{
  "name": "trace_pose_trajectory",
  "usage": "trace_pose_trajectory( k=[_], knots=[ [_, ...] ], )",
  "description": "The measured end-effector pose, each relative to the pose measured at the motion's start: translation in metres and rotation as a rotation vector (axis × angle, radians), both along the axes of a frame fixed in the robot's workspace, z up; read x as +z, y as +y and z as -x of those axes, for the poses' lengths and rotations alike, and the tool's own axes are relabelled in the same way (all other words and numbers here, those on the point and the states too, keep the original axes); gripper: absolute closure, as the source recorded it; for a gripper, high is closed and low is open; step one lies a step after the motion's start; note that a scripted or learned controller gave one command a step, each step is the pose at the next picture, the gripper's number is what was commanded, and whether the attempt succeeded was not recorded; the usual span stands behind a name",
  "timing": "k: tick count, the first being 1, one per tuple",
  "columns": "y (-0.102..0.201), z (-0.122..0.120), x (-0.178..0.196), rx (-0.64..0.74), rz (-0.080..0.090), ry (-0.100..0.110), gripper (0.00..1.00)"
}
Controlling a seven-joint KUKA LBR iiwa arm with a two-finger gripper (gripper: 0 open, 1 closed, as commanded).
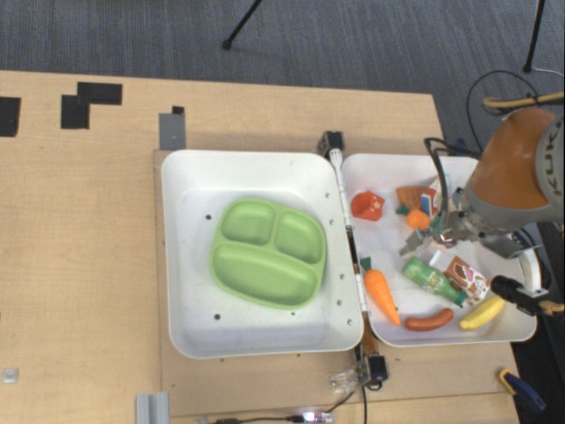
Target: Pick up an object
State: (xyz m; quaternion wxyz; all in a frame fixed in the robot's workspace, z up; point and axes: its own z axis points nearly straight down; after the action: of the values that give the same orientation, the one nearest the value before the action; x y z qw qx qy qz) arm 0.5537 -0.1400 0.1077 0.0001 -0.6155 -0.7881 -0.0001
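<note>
Down in the right bin [530,329] hunting, my gripper [434,235] sits just above the green bottle [432,278]; can't tell my finger state, so next comes lining up.

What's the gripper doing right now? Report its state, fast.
Gripper: low in the right bin among the toys; open or closed cannot be told.

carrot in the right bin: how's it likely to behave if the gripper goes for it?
The carrot looks like smooth moulded plastic, so probably stiff, light and a bit slippery. Its rounded, tapered body may roll or pivot if pushed. It lies close to the right bin wall beside the sausage, so finger clearance there looks tight.
</note>
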Motion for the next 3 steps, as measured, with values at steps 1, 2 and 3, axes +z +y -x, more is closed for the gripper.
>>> trace_pose_trajectory(
  k=[1,2,3],
  knots=[
    [0.027,-0.051,-0.022,0.145,0.000,-0.005,0.00],
    [0.027,-0.049,-0.012,0.142,-0.003,0.005,1.00],
    [0.027,-0.048,-0.003,0.140,-0.005,0.011,1.00]
  ],
)
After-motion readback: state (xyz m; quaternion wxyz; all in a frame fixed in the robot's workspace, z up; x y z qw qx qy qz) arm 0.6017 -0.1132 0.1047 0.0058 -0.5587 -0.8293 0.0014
